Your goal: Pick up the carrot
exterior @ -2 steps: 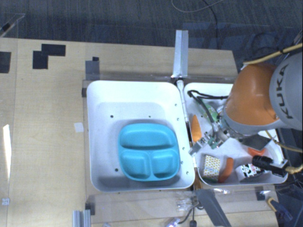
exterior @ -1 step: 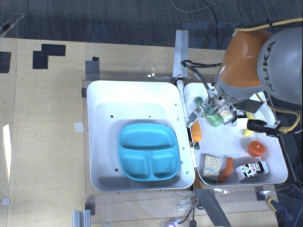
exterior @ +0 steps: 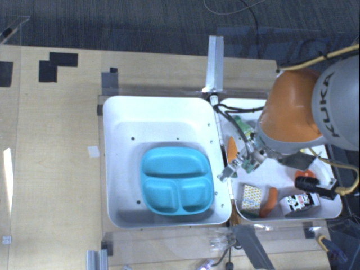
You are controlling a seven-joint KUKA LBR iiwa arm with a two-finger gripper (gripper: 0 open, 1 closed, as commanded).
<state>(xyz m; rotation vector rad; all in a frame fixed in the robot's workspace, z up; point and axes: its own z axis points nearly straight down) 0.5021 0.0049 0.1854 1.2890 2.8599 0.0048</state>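
Carrot [exterior: 231, 148] in right bin [exterior: 332, 210]; wooden bench [exterior: 50, 167], dark carpet [exterior: 112, 16]; tool [exterior: 243, 163] state unclear.

Left bin [exterior: 115, 151]: blue divided tray [exterior: 177, 180], three compartments, right of centre toward near wall. Right bin [exterior: 332, 210], near edge: patterned sponge [exterior: 252, 197] at left, black-and-white carton [exterior: 300, 202] to its right. Black cable [exterior: 239, 4] on far floor.
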